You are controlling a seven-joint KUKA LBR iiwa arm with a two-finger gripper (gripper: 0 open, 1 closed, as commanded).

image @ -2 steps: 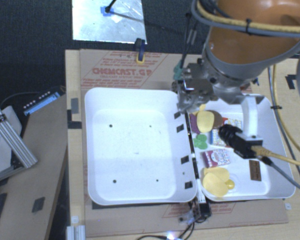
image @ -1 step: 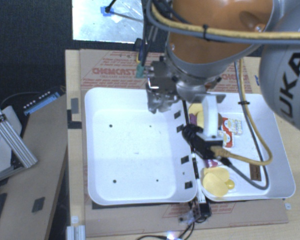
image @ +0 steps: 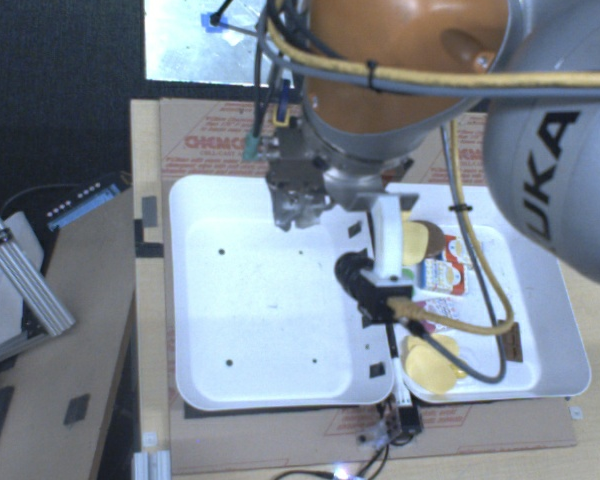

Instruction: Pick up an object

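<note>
Over the far edge of the left bin [image: 220,298], the claw [image: 298,208] hangs from the grey arm [image: 540,88] with its orange band [image: 405,18]; whether it is clenched or released cannot be told. Nothing shows between its tips. Objects lie in the right bin [image: 550,338]: a yellow round piece [image: 432,366] at its near edge, a red-and-white packet [image: 446,273] toward the middle, and another yellow piece [image: 416,238] near the far edge. A yellow cable [image: 475,313] loops across that bin.
</note>
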